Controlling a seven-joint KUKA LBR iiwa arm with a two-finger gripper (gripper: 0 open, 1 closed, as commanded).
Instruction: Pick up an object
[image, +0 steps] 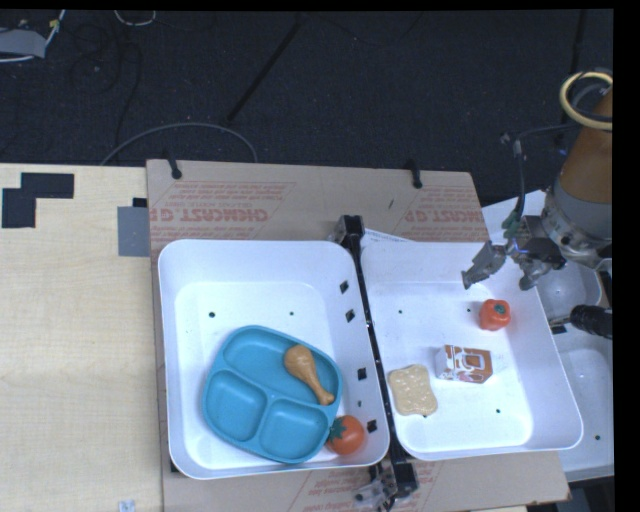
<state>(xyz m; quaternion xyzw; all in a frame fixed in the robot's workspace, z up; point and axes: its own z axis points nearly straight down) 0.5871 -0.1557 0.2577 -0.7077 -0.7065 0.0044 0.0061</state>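
Your gripper (508, 262) sits at the right of the frame, above the upper part of the right bin (560, 425). Its two fingers are spread wide, one reaching left toward the bin's middle and the other shorter, and nothing lies between them. So count the pick as not yet made: no object is off the bin floor.

The nearest candidate is the small red-orange tomato-like toy (494, 314), just below the gripper in the right bin. Below and to the left of it lies a small brown-and-white carton (466, 363); its printed face is too small for you to read. Left of that rests a tan slice of toy bread (412, 390).

In the left bin (180, 300), a blue divided plate (250, 420) carries a toy drumstick (309, 372), and a second red tomato (347, 436) sits against the plate's lower right edge.

Behind the bins, the brown board (300, 205) bears red printing, upside down and mirrored; I can't make it out reliably. What remains for you, as I judge it, is the whole descent, closing and lift.
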